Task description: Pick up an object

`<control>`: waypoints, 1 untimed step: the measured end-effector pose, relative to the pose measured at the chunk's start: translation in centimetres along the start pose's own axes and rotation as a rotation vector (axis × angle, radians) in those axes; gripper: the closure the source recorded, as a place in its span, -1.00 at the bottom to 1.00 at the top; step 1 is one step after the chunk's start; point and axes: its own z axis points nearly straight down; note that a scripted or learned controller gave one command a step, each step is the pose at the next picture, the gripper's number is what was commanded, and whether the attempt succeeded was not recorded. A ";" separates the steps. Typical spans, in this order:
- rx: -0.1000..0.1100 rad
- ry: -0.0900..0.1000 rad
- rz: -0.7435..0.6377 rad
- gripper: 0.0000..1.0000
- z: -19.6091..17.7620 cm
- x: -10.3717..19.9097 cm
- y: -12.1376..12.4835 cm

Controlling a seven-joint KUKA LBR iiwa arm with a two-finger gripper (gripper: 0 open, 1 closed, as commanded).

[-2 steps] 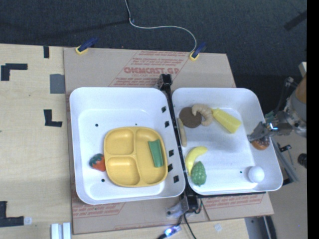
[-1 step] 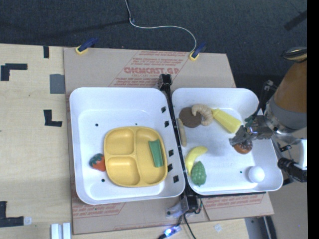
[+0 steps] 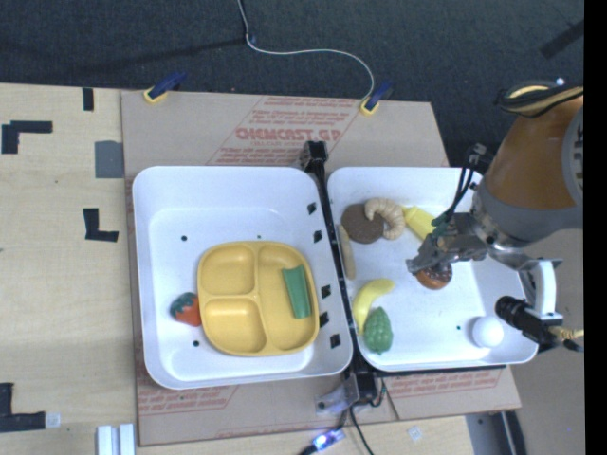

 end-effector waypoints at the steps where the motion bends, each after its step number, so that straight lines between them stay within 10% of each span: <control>1: 0.000 0.000 -0.001 1.00 -0.8 5.2 0.4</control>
